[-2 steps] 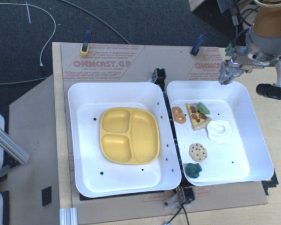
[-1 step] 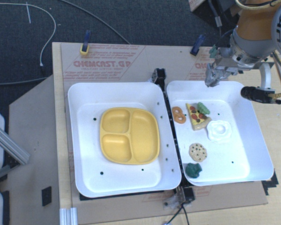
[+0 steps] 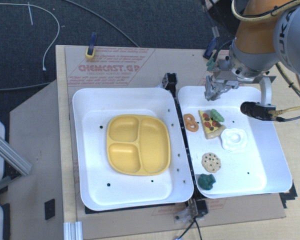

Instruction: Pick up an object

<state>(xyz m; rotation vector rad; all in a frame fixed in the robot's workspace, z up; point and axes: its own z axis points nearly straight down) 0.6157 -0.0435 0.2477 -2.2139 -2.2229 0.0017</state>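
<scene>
Pizza slice (image 3: 210, 123) lies not yet picked at 6 o'clock below my pincer (image 3: 214, 94), whose grip state I cannot tell.

A brown board (image 3: 115, 66) with red letters lies under two white bins. The left bin (image 3: 85, 134) holds a yellow plate (image 3: 138, 145) with three parts. A blue and yellow clamp (image 3: 91, 48) sits at the board's top edge. A white cable (image 3: 50, 14) curls on the dark floor.

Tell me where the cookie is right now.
The cookie lies in the right bin, toward its near left corner, just above the green broccoli piece and below the fried egg.
</scene>
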